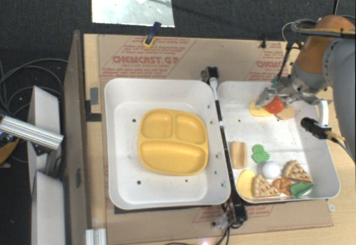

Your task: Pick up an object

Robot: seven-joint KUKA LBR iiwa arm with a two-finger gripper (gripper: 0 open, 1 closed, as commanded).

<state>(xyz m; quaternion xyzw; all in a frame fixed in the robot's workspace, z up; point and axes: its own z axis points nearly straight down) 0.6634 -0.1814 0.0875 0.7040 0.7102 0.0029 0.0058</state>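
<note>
From the camera view we see the gripper point(273, 99) low in the right bin point(325, 152), over a red object point(274, 106) at its far end; we cannot tell how its jaws stand. A yellow tray point(172, 141) lies in the left bin point(119, 127).
</note>
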